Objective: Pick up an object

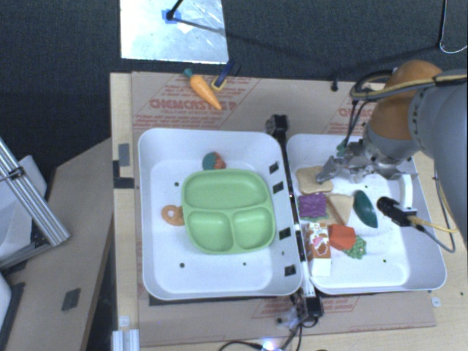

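My gripper (330,170) is low over the far left part of the right bin (420,269), right at a tan bread-like slice (312,180). Whether it touches the slice is unclear. Nearby in that bin lie a purple piece (313,205), a dark green oval (365,208), a red block (341,235), a small green sprig (357,248), a tan wedge (338,209) and a printed card (316,241).
The left bin (157,218) holds a green divided plate (227,210), an orange ring (172,215) and a small teal-and-orange ball (213,161). A toy carrot (205,91) lies on the cardboard behind the bins. A black plug with a yellow cable (395,213) hangs over the right bin.
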Controlling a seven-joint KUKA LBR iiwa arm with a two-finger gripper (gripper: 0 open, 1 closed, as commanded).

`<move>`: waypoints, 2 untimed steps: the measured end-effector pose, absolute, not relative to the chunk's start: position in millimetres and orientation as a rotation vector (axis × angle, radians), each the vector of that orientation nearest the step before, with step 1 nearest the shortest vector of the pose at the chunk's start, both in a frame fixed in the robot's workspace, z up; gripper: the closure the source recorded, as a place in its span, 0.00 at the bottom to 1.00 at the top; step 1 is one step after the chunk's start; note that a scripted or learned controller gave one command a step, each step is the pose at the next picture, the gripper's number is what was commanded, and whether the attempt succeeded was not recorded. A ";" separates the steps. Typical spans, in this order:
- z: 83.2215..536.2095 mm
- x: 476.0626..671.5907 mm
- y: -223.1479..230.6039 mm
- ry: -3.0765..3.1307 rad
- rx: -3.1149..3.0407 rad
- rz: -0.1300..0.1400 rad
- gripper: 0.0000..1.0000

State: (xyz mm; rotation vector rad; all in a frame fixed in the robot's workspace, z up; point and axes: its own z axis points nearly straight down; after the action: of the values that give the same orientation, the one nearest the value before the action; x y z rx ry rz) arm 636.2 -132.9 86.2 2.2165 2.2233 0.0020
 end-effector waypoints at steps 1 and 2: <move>99.2 638.6 -132.5 2.221 2.212 0.011 1.00; 144.8 642.4 -126.5 2.225 2.213 0.004 1.00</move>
State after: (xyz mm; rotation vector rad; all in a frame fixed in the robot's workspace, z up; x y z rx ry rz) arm 642.4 -126.5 144.8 2.2130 2.2253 0.0043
